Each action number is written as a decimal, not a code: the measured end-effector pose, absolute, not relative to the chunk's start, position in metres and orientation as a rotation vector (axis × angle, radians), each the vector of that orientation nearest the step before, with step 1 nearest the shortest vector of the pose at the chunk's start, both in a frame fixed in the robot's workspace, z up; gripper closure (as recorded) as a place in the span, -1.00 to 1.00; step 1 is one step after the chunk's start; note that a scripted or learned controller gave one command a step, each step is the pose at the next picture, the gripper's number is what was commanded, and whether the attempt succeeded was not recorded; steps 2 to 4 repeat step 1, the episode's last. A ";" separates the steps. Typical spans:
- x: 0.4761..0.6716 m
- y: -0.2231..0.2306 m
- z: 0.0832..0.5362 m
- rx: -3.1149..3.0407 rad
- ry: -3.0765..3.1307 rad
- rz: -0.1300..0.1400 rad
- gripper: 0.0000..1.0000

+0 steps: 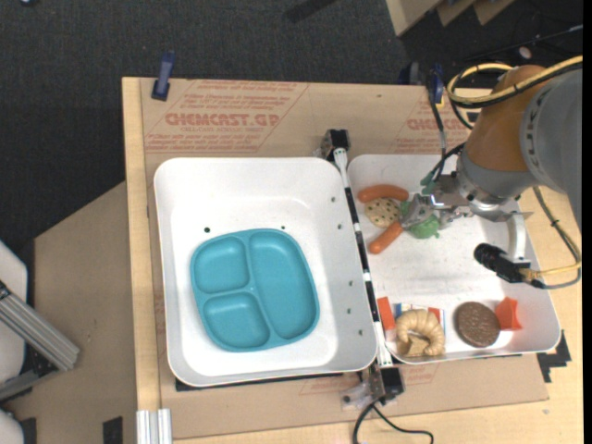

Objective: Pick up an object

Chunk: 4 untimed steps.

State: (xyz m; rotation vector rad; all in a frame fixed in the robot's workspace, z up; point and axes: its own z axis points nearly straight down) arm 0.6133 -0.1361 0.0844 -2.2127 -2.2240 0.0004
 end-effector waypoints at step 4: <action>0.619 -0.062 0.197 -2.217 -2.237 -0.016 1.00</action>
